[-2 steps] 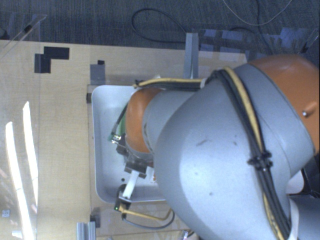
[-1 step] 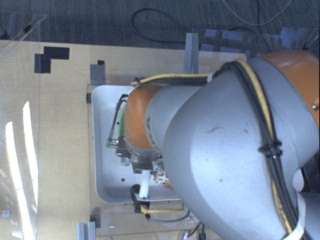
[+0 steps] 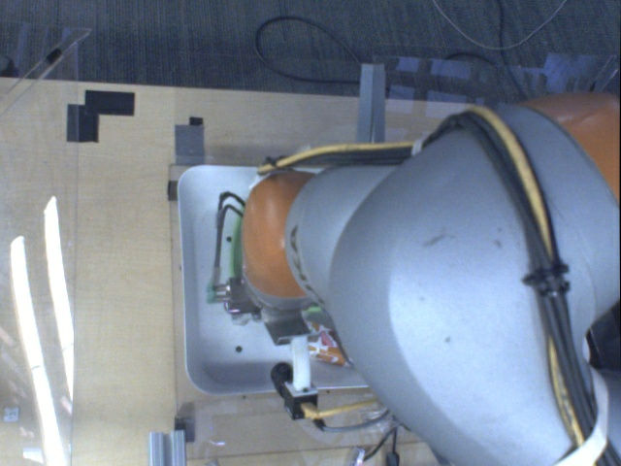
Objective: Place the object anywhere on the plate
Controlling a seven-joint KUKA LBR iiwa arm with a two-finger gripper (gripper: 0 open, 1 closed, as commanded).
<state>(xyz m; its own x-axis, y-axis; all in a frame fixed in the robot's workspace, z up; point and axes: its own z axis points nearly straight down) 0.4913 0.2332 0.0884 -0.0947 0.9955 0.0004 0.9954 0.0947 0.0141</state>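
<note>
The big grey arm reaches in from the right and covers most of both bins. Below its orange band, my gripper hangs over the middle of the left white bin; the wrist hides its tips. A small orange, red and white object peeks out from under the arm near the bin's front wall, just right of the gripper. A bit of green shows beside it, too hidden to name. I cannot tell whether the gripper touches either one.
The bin's left part shows bare white floor with a small dark speck. Pale wooden bench lies to the left, with black markers at the back. Cables lie on the dark floor behind.
</note>
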